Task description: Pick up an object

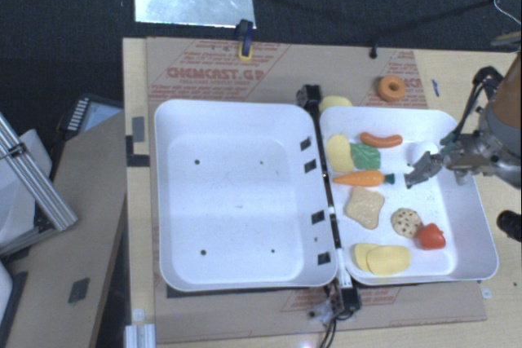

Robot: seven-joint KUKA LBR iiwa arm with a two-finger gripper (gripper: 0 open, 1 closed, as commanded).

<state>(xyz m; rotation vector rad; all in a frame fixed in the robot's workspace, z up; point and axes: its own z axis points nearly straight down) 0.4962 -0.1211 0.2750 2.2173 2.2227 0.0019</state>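
The right bin (469, 257) holds toy foods: a sausage (381, 140), a green leaf piece (366, 156), a pale yellow piece (339, 151), a carrot (360, 178), a bread slice (364, 208), a cookie (405, 222), a red tomato (431, 236) and yellow slices (382, 258). My gripper (422, 171) reaches in from the right and hangs over the bin's bare middle right, just right of the carrot's tip and above the cookie. Nothing shows between its fingers.
The left bin (236, 191) sits beside the right one, with black clips along the shared divider (325, 200). A doughnut (391, 88) and a yellow object (334, 103) lie on the cardboard behind the right bin. A yellow-blue clamp (244, 41) stands at the back.
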